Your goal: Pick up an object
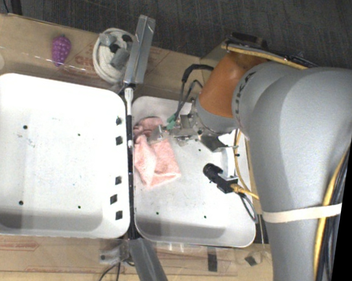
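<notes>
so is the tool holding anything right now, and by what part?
Cannot tell. The tool sits at the upper edge of the crumpled pink cloth in the right white bin, but a grip isn't visible.

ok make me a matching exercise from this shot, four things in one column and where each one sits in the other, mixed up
Things:
1. soft pink cloth
2. small purple grape-like bunch
3. coiled white cord
4. grey arm's two-finger gripper

Places:
A. on the brown bench, above the left bin's far left corner
B. inside the right white bin, near its left wall
C. over the cloth's upper end
D. on the bench above the gap between the bins

Pairs: 1-B, 2-A, 3-D, 4-C
</notes>
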`<state>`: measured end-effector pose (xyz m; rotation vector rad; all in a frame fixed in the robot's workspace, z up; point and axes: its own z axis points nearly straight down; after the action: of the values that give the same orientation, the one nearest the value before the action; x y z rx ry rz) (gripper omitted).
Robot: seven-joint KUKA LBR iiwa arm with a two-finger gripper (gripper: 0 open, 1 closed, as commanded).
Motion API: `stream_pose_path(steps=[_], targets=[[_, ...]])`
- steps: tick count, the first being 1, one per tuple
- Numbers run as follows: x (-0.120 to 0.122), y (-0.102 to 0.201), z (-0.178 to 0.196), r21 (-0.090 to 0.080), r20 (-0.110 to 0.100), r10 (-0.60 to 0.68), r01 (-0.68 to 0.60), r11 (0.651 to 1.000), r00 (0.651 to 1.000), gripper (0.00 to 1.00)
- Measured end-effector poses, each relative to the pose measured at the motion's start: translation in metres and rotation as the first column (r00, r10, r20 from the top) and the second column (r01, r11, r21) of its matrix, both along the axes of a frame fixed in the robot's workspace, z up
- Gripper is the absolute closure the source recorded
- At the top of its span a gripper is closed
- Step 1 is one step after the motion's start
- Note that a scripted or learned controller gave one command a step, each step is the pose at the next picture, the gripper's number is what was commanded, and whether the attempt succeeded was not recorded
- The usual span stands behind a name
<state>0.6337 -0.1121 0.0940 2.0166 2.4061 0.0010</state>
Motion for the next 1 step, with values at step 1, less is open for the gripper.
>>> stream_pose_path(steps=[1], targets=[[-0.0046, 0.0108, -0.0004, -0.001, -0.002, 0.077, -0.077, 0.997, 0.997, 0.0]])
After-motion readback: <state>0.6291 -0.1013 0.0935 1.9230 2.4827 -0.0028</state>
